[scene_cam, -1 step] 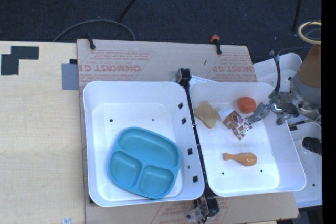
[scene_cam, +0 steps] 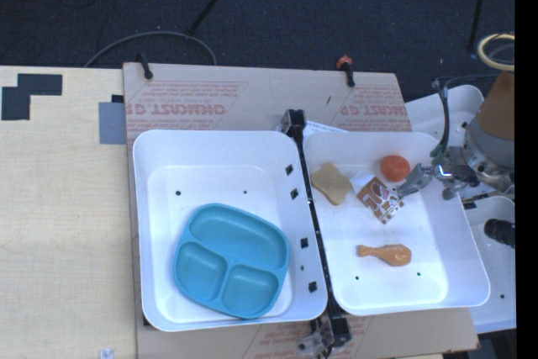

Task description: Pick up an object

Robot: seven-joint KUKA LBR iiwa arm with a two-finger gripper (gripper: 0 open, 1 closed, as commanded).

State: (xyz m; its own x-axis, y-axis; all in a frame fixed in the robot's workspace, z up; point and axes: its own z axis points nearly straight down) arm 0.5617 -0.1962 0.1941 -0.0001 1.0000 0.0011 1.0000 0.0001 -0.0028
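Approach is the step we judge to be in hand: the pincer [scene_cam: 409, 181] sits low over the right bin [scene_cam: 471, 282], reaching in from the right edge, and its grey tip lies just beside a small brown-and-white patterned item [scene_cam: 378, 199], perhaps touching its upper corner. We cannot tell how far the pincer is open; its tip is small and blurred against the bin floor, and we see nothing clearly held in it, so we do not count anything as grasped. Four candidates lie in the right bin: the patterned item near the middle, an orange ball [scene_cam: 393, 167] just above and behind it, close to the pincer, a tan sponge-like lump [scene_cam: 330, 183] to the left near the divider, and a drumstick [scene_cam: 386, 254] lower down, well apart from the others. The left bin [scene_cam: 151, 181] holds a blue tray [scene_cam: 231, 260], far from the arm. We judge the patterned item or the ball to be the likely target, since both are near the tip. The next move calls for settling the pincer squarely over one of them, not between the two, then closing and lifting straight up. The risk we see is that ball and patterned item sit near each other, so a slightly off descent could nudge the ball away or catch only a corner.
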